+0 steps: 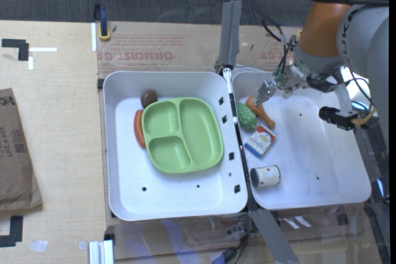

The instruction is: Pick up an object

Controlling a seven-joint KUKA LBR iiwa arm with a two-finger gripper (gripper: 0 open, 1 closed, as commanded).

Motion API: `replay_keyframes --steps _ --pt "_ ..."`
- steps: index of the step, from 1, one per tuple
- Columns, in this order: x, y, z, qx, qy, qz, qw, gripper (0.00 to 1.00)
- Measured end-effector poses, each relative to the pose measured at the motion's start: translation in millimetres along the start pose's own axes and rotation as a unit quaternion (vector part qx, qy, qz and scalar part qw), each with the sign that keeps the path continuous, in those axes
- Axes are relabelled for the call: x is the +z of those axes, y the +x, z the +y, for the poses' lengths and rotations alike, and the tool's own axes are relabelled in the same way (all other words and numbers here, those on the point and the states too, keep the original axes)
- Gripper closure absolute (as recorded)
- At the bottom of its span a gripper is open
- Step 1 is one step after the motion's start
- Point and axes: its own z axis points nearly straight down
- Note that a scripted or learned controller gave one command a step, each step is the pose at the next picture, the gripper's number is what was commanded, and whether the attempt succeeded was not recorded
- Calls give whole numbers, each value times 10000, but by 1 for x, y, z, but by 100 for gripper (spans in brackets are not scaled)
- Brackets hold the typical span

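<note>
1. An orange carrot-like piece (262, 110) lies in the right bin (322, 157), at its far left corner, slanting toward the near right.
2. The tool (267, 91) hangs just above that piece's far end; its fingers look slightly parted with nothing between them.
3. A green knobbly object (246, 115) touches the orange piece on its left, close against the bin wall.
4. Just nearer sits a small blue and white carton (259, 141), and nearer still a white cup (266, 175) lies on its side.
5. The left bin (173, 195) holds a green divided plate (183, 134), with an orange sausage shape (139, 128) and a brown round thing (149, 98) at its left edge.
6. A brown paper bag (15, 151) lies on the worktop (55, 77), far left.
</note>
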Motion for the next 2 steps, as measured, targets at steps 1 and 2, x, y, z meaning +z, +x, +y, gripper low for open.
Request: replay_keyframes --steps 1,2 --pt "46 -7 -7 -567 -12 -27 9984 0" --pt "41 -7 -7 -558 3 -9 9984 100"
